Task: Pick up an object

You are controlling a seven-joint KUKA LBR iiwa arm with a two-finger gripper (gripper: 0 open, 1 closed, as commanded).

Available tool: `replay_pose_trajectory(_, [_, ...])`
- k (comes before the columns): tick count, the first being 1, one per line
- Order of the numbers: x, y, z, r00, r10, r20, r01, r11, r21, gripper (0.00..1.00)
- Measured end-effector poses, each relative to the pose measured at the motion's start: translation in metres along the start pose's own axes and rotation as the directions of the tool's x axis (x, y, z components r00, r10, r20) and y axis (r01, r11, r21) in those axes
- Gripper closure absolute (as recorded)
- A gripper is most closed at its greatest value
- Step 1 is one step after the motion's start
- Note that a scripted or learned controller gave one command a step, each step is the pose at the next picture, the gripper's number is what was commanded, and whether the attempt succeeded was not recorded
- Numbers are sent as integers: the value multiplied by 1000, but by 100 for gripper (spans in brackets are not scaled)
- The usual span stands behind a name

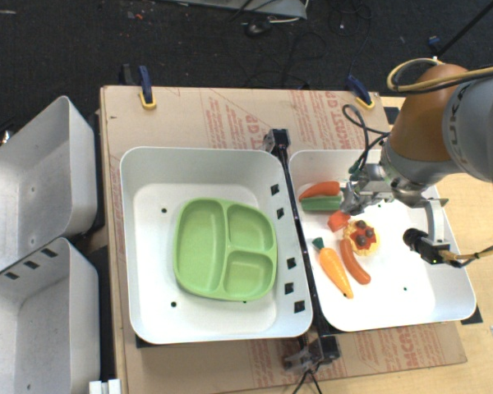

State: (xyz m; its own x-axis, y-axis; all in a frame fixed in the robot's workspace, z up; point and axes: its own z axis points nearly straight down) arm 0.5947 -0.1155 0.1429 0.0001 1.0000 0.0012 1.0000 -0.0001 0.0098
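Several light, stiff toy foods crowd the right bin [452, 302]; the gripper [360, 206], its opening impossible to judge, hovers above the fruit tart [362, 238], best pinched across its rim.

We were in a robotics lab: a cardboard-covered bench [214, 113] held by clamps [146, 89], loose cables [312, 35] across dark flooring, spare white bins [33, 179] alongside.

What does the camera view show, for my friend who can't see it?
A grey and orange robot arm reaches from the right over the right white bin, its gripper low above a pile of toy food: a carrot, a sausage and a small tart. The left white bin holds a green divided plate.
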Motion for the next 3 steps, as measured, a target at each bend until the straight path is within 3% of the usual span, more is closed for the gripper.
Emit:
replay_pose_trajectory(1, [-3,1,-63,1000,-2,3,2,1000,4,100])
replay_pose_trajectory(3, [-8,9,-138,1000,-2,3,2,1000,5,100])
